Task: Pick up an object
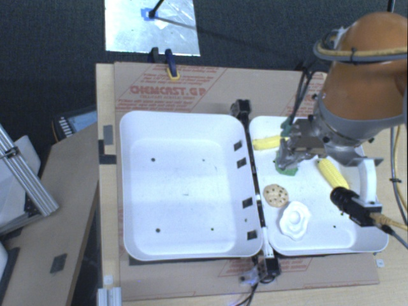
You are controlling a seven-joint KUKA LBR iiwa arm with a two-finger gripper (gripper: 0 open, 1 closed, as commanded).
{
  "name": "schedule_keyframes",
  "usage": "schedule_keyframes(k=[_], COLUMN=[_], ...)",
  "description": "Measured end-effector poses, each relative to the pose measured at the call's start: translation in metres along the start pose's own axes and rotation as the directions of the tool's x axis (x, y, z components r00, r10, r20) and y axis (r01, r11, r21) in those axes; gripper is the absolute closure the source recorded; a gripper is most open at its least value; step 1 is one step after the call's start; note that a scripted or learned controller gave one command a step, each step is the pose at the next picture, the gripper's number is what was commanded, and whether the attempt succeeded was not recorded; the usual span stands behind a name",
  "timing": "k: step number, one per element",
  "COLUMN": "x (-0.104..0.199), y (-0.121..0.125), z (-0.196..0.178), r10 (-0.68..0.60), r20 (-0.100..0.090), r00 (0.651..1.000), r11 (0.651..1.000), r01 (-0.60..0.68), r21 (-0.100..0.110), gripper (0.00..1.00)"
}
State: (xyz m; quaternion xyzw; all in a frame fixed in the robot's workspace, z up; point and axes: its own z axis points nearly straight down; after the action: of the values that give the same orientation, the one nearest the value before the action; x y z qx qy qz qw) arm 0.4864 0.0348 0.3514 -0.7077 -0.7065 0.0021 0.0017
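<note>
1. On a brown cardboard-covered bench (191,85), two shallow white bins sit side by side, seen from above at a slant.
2. From the right, the grey arm with its orange band (366,56) reaches over the right bin (319,238).
3. At the arm's end, the gripper (288,161) points down into the right bin's upper left part. How far apart its fingers stand cannot be told, and nothing can be seen held between them.
4. A small green object (288,168) lies just under the gripper tip, partly hidden by it.
5. A yellow piece (265,143) lies just left of the gripper, near the bin's back edge.
6. Another yellow piece, ribbed like corn (333,173), lies to the gripper's right.
7. A round brown cookie (275,195) rests nearer the front, close to the divide between the bins.
8. A white lumpy object (294,220) lies just beside the cookie, to its front right.
9. The left bin (185,183) sits touching the right one.
</note>
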Motion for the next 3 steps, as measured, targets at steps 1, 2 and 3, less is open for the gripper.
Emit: schedule_keyframes(k=[1, 2, 3], x=[0.025, 0.051, 0.116], y=[0.053, 0.025, -0.001], z=[-0.097, -0.009, -0.047], r10=[-0.008, -0.008, -0.013], r20=[-0.002, 0.000, -0.004], r00=[1.000, 1.000, 1.000], r11=[1.000, 1.000, 1.000], r01=[0.008, 0.008, 0.013], r21=[-0.018, 0.002, -0.010], gripper=[1.00, 1.00, 1.00])
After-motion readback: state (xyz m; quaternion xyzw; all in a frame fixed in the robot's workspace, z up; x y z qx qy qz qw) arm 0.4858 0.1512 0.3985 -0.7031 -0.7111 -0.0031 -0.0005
